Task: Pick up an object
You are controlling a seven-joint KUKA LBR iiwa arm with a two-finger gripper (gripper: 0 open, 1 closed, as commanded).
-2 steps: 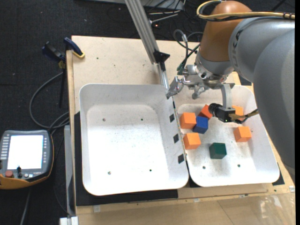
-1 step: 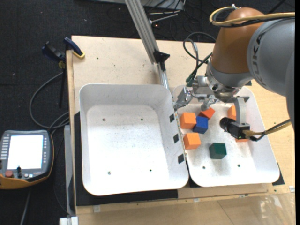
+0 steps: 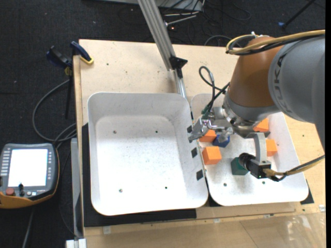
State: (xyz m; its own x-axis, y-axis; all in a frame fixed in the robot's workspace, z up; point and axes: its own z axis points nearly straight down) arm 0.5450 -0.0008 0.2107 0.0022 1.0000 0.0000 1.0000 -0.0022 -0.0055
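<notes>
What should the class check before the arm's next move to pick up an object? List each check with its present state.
1. Objects lie in the right shallow white bin: ok.
2. The pincer is over that bin: ok.
3. The pincer grips something: cannot tell; a small orange block sits right at it.
4. The orange cube lies apart from the dark green block: ok.
5. Room from the bin's left wall: not ok, the pincer is close to it.
</notes>
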